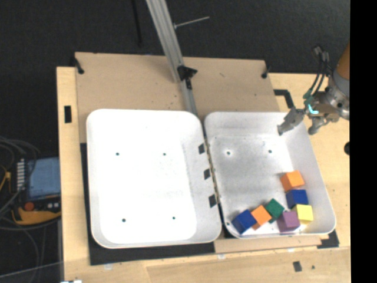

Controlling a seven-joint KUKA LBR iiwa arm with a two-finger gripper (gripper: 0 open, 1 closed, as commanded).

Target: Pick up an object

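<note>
Several small coloured blocks lie in the near right corner of the right bin (247, 158): an orange block (291, 180), a blue block (296, 197), a yellow block (304, 212), a purple block (288, 220), a green block (274, 208), a second orange block (261, 216) and a second blue block (242, 221). My gripper (302, 124) hangs over the bin's far right corner, well away from the blocks. Its two fingers are spread apart with nothing between them.
The left bin (144, 175) sits beside the right one, joined by small clips along the shared edge. A slanted metal pole (168, 37) rises from the bench's back. Cables and a blue box (42, 178) lie off the bench's left side.
</note>
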